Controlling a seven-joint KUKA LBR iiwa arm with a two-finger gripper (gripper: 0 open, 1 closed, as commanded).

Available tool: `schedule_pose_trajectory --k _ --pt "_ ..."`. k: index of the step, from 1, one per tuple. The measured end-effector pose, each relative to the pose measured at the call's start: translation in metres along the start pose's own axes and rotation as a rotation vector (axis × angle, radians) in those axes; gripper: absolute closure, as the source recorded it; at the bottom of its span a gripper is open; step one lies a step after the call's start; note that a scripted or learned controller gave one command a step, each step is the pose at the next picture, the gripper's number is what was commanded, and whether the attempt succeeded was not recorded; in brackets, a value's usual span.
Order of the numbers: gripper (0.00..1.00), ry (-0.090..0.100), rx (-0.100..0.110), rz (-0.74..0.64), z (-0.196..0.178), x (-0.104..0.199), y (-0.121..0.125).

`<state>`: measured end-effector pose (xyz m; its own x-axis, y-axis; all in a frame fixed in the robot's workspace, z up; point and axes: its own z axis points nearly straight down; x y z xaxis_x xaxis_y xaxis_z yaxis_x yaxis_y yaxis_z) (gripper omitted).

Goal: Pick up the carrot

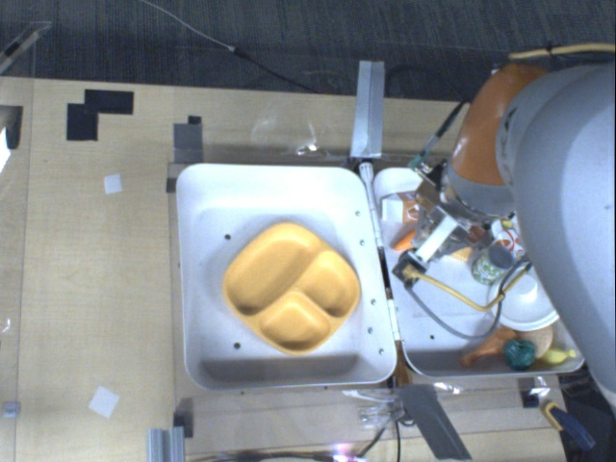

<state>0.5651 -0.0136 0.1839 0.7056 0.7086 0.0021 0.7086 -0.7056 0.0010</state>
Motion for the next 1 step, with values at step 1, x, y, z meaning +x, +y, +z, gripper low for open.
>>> schedule_pose_trajectory --k 1 --pt "0.00 -0.002 0.001 0.264 -0.0002 -0.0710 -0.0397"
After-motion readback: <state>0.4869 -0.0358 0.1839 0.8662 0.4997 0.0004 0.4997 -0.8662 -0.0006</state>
